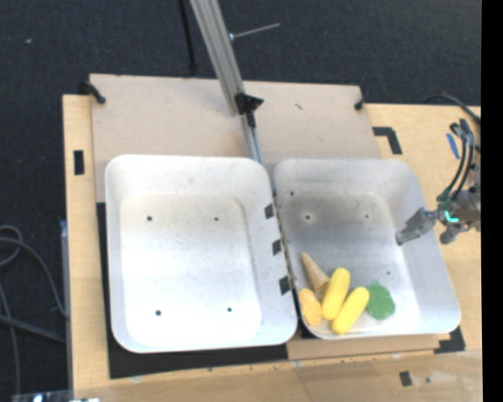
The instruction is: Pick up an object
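— Where is the arm's gripper?

— At the right edge of the right shallow white plastic bin, coming in from the right. A grey finger-like part pokes over the bin's rim; behind it sits a dark wrist with a small teal light and some cables.

— Is the pincer apart or together?

— I cannot tell; it is too small and blurred at the frame's edge. Nothing shows between its tips.

— And the objects to pick?

— All huddle in the near corner of the right bin: two yellow corn-shaped toys lying side by side, a tan cone just left of them, a small orange piece below that, and a green lumpy toy touching the lower corn's right end. They lie well apart from the gripper.

— The left shallow white bin?

— Speckled grey, beside the right one.
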Controlling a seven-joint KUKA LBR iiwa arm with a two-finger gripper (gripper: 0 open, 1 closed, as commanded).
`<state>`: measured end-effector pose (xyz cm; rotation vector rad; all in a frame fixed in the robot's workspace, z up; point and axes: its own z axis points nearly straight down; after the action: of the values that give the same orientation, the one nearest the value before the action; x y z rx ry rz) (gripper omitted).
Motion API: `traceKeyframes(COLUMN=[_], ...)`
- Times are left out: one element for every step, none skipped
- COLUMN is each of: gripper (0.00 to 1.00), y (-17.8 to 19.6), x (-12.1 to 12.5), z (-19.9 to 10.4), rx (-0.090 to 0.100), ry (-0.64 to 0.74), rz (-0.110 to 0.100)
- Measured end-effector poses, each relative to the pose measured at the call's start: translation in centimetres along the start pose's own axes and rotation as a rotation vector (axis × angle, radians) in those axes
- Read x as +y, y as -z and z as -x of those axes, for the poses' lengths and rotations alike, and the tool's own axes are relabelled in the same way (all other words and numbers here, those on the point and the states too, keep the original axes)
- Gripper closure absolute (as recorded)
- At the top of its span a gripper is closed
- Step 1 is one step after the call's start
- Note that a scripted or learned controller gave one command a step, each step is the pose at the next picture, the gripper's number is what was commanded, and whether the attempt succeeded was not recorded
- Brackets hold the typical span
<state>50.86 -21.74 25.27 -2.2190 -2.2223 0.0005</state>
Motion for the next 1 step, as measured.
traceKeyframes(gripper=[0.0], y=[0.19], x=[0.08], z=[-0.02], rx=[-0.001], ry=[0.001], rz=[0.004])
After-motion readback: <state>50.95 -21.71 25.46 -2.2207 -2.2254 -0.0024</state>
